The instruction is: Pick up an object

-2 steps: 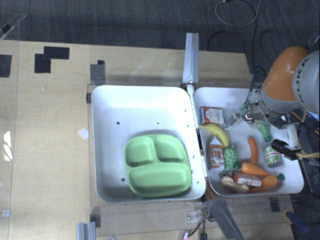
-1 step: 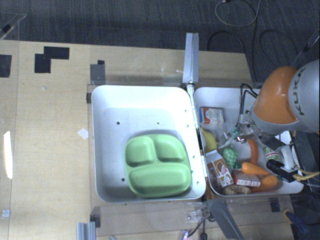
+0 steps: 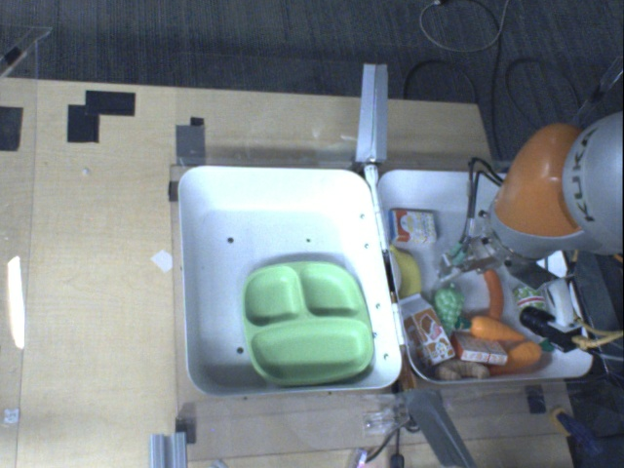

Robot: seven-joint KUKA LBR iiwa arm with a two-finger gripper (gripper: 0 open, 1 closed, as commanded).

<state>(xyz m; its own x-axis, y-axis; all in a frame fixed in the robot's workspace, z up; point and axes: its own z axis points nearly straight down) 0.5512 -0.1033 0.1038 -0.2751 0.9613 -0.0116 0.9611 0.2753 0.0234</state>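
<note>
Hand (image 3: 466, 257) hovers low in the right bin (image 3: 444, 185); whether it grips anything I cannot tell. Nearest lies the green vegetable (image 3: 448, 305), just below-left of it, beside the banana (image 3: 409, 272).

One fixed camera is looking down at a slant from well above the bench (image 3: 88, 261), taking in both white bins (image 3: 205, 291) side by side.

Looks like a robotics lab, not a kitchen. Wood bench (image 3: 88, 291) w/ two white bins (image 3: 195, 291) clamped by metal brackets (image 3: 373, 115), black tape marks (image 3: 97, 113), loose cables (image 3: 468, 27) on grey carpet (image 3: 244, 18), and a KUKA arm (image 3: 565, 188). Food by the fingers is toy stuff.
</note>
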